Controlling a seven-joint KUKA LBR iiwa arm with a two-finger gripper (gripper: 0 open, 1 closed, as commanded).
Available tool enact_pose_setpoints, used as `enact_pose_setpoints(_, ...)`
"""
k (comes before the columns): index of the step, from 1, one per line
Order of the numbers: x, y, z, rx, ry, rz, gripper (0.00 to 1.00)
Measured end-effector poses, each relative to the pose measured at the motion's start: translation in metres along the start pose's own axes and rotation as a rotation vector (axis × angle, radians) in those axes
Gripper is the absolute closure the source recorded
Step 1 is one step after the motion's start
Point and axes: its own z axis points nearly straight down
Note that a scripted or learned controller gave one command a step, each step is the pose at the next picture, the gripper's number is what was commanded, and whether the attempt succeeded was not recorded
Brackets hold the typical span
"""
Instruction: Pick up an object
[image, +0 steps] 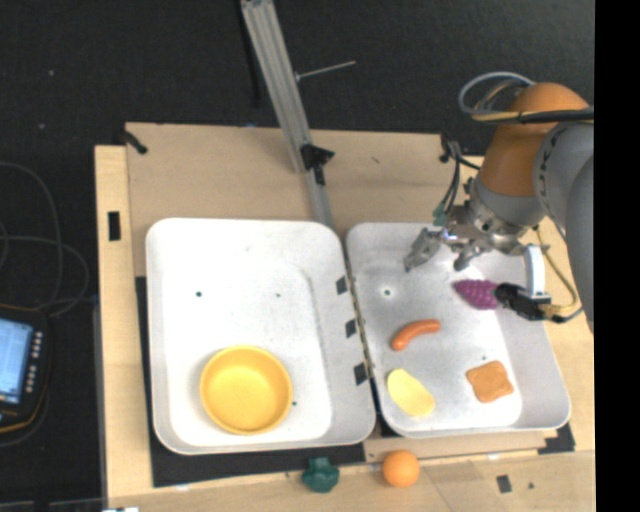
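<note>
- The gripper (441, 252) hangs over the far part of the right bin (380, 250). Its two fingers are spread apart, with nothing between them.
- The purple thing (476, 293) is the nearest object. It lies just beside the gripper, toward the near right.
- The orange sausage (414, 333) lies farther toward the near side of the gripper. Its long side runs left to right, tipped a little.

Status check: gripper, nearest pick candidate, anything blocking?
Gripper open, holding nothing, over right bin. Purple object nearest, just below. Nothing in the way.
</note>
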Motion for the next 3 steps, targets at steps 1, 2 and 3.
enact_pose_setpoints(1, -0.001, -0.001, 0.053, -0.001, -0.001, 0.002, 0.00)
enact_pose_setpoints(2, -0.002, 0.002, 0.037, -0.009, 0.000, 0.004, 1.00)
enact_pose_setpoints(3, -0.002, 0.002, -0.028, -0.013, 0.000, 0.001, 1.00)
